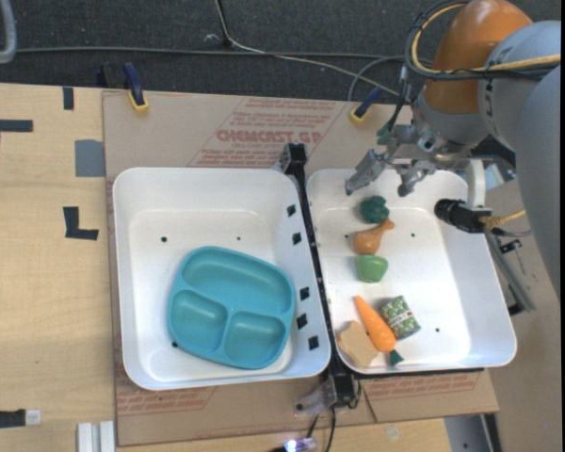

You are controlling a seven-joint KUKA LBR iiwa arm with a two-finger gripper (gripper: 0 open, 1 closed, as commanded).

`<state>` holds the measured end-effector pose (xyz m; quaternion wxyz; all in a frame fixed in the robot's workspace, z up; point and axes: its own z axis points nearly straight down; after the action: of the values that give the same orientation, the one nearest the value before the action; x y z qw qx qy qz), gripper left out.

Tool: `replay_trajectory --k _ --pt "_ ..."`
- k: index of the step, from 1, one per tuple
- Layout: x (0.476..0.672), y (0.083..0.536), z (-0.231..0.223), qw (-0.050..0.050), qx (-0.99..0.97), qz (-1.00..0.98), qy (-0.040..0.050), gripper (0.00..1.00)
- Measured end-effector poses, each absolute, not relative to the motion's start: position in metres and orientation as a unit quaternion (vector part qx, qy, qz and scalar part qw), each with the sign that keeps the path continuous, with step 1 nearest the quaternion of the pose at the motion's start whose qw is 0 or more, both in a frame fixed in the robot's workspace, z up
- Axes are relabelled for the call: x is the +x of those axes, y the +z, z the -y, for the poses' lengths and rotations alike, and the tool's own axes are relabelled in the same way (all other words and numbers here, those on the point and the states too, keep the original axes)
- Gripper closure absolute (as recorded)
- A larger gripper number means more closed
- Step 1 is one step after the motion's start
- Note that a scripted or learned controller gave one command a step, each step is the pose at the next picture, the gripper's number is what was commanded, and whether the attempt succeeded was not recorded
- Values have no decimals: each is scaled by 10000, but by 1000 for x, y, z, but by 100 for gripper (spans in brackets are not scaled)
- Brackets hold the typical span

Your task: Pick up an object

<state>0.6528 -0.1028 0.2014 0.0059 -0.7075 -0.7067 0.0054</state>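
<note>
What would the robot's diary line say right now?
open gripper | hovers above dark green toy vegetable | right white bin | nothing held

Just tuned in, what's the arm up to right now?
The arm's gripper hangs open over the far end of the right bin, just above a dark green toy. It holds nothing yet. Below that toy lie a brown piece, a light green piece, a carrot, a small packet and a tan block. The left bin has a teal divided plate.
</note>
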Motion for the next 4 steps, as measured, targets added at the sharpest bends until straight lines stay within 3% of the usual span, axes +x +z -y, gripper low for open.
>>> replay_trajectory --k 1,2,3,4 --pt "656 210 103 5 -7065 7077 8 0" --pt "654 145 102 19 -7066 7076 28 0" --pt "658 111 101 -62 -7072 7070 -19 0" --pt "659 107 102 -66 -7071 7071 -11 0"
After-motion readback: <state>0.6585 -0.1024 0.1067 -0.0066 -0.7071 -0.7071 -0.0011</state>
